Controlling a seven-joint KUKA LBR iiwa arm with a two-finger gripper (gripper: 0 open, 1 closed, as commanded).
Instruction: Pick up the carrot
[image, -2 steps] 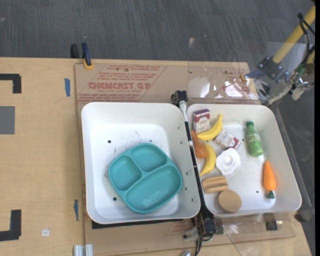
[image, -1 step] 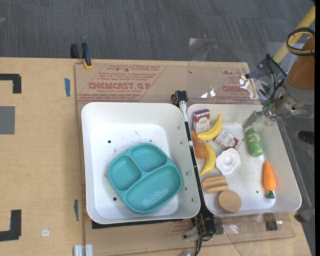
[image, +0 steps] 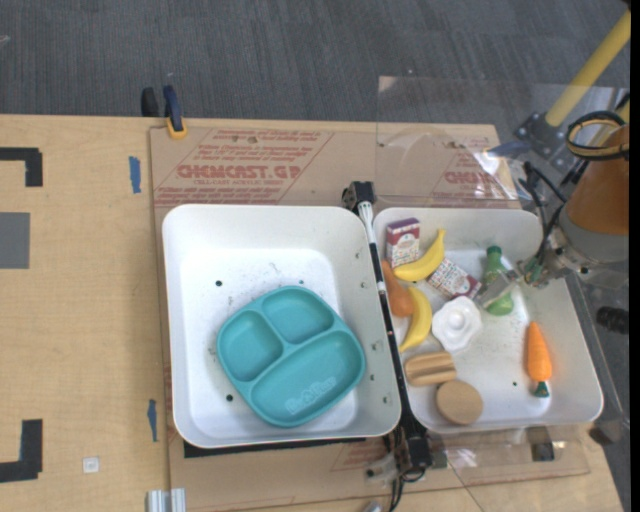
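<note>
1. Nearest the viewer, a teal three-compartment plate lies in the left shallow white bin.
2. Right bin, near part: a round tan disc, a brown bun-shaped piece, and the orange carrot with green tip by the right wall.
3. Farther back: two yellow bananas, a small carton.
4. Gripper: above and left of the carrot, apart from it; whether it is apart or together cannot be told.

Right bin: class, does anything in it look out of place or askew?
Nothing looks spilled or damaged. The toy food is jumbled: two bananas cross near the left wall, crowding other pieces. The carrot lies apart near the right wall of the bin, easy to single out.
</note>
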